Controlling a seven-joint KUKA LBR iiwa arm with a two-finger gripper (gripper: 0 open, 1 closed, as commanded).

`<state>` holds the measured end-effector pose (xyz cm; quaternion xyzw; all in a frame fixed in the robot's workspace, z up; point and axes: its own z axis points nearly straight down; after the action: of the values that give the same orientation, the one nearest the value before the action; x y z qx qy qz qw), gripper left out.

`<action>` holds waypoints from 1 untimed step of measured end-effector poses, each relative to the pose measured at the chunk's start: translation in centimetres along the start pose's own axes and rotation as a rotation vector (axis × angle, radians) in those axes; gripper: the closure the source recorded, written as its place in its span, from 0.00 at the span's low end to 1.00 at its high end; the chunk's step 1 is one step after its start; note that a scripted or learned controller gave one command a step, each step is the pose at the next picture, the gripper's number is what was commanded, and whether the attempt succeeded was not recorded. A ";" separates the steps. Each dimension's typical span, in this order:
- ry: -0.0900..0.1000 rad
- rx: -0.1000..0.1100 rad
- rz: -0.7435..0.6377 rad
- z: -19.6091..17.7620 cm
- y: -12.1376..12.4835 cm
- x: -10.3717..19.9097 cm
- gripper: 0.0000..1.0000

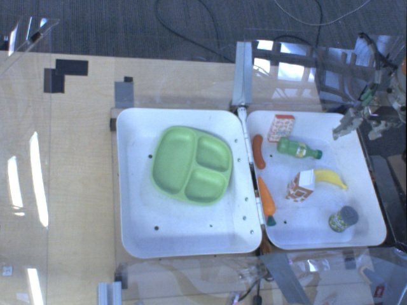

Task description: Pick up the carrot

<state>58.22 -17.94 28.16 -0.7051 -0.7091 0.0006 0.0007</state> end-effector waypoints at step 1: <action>0.002 0.002 -0.003 15.2 0.0 -1.8 0.00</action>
<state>58.25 -19.74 13.00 -0.7040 -0.7102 0.0007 0.0021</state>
